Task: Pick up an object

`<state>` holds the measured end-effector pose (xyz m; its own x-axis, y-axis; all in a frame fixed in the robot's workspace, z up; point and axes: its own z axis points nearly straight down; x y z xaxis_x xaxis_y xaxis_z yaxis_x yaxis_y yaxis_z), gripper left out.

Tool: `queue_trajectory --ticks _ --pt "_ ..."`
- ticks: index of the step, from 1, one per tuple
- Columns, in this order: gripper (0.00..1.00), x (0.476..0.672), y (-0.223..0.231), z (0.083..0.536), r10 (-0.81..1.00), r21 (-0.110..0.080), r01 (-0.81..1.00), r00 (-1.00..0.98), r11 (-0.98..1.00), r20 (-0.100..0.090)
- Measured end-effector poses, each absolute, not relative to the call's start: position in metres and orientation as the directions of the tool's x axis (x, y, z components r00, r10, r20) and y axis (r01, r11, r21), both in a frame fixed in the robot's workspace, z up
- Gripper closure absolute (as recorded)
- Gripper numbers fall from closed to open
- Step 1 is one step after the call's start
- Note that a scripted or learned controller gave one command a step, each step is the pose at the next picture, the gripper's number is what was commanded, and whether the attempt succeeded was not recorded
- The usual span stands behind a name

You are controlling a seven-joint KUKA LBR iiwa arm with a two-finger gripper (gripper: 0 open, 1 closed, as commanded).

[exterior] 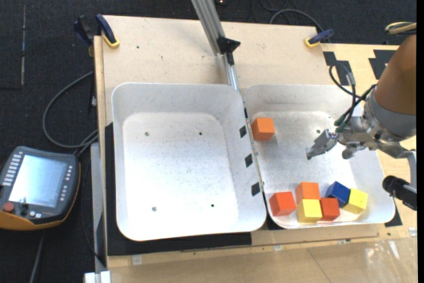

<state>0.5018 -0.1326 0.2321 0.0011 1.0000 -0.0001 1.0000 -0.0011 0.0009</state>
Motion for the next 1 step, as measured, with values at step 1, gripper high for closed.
queue_trajectory --ticks 1 --pt "0.00 0.4903 -0.1778 0.0938 1.000 0.005 1.000 0.005 -0.005 -0.002"
